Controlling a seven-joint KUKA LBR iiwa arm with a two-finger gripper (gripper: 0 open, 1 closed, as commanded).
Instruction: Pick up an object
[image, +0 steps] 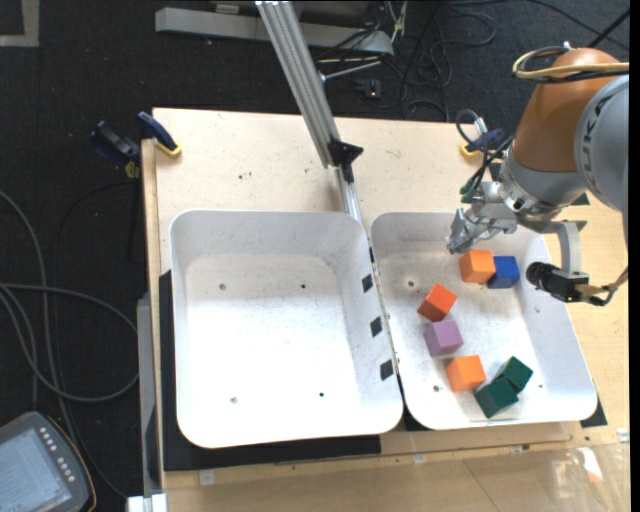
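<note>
We hover our gripper (462, 240), fingers seemingly pressed together, just beside the orange block (477, 266); we should spread, centre, then descend squarely.

Grey arm (600, 130), orange band (550, 120), silver wrist, yellow cable

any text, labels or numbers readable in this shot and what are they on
None can be read.
The device with a screen at the lower left corner is too blurred to show any characters.
The blocks, such as the blue block and purple block, have plain faces.
The dark marks on the right bin are only patches.
</note>
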